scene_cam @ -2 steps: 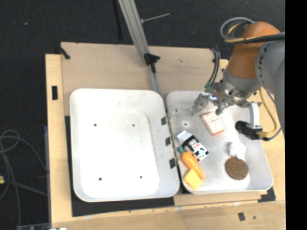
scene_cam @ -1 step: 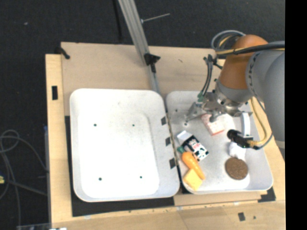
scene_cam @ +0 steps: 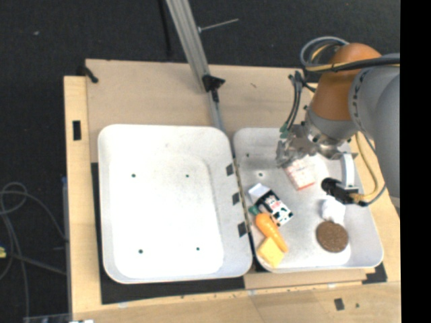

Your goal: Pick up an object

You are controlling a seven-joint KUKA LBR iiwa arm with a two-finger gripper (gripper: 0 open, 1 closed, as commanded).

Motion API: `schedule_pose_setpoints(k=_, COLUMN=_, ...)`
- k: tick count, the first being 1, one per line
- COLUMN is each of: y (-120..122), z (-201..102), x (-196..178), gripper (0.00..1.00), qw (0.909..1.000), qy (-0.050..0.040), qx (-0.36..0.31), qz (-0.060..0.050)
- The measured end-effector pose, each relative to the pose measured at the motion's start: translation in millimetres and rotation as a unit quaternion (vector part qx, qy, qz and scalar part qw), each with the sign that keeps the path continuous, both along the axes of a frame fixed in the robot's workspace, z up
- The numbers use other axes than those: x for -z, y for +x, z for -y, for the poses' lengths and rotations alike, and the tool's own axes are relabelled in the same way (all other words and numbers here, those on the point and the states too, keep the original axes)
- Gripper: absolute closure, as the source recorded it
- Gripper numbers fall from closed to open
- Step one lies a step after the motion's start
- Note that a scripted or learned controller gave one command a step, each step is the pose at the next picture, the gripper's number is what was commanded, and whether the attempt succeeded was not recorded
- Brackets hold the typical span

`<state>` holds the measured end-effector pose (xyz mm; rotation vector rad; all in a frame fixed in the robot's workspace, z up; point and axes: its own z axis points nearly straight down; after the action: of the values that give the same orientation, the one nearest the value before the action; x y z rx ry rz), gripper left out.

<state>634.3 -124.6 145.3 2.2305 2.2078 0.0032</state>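
Just below the pincer (scene_cam: 291,152), on the side toward the view's lower edge, you will find a small white and pink packet (scene_cam: 300,175) lying flat on the floor of the right-hand bin (scene_cam: 256,147). It sits close under the tool, but you cannot tell whether the two touch. You also cannot tell whether the pincer is open or closed, since the wrist above it hides that part, and nothing can be seen held in it. Further from the pincer toward the lower edge, and a little to the view's left, a black and white box (scene_cam: 275,206) lies tilted. An orange carrot-shaped piece (scene_cam: 268,226) touches that box, and a yellow block (scene_cam: 271,252) lies just beyond the carrot, in the bin's near corner. Down and to the view's right of the pincer, a small white lump (scene_cam: 332,210) rests just above a round brown disc (scene_cam: 332,237). Above the pincer rises the grey arm (scene_cam: 377,106) with its orange band. Well apart to the view's left of the pincer lies the other white bin (scene_cam: 161,200). A slanting metal rail (scene_cam: 188,32) crosses the bench (scene_cam: 135,93) beyond both bins.
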Motion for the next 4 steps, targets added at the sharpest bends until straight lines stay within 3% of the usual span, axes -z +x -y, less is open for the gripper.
schedule_pose_setpoints(k=2, y=7.5, z=0.6, x=-113.5, gripper=1.00, qw=1.0000, qy=-0.0003, qx=-0.006, qz=0.002)
schedule_pose_setpoints(k=4, y=-14.4, z=-101.1, x=-126.0, gripper=1.00, qw=1.0000, qy=0.0012, qx=-0.009, qz=-0.002)
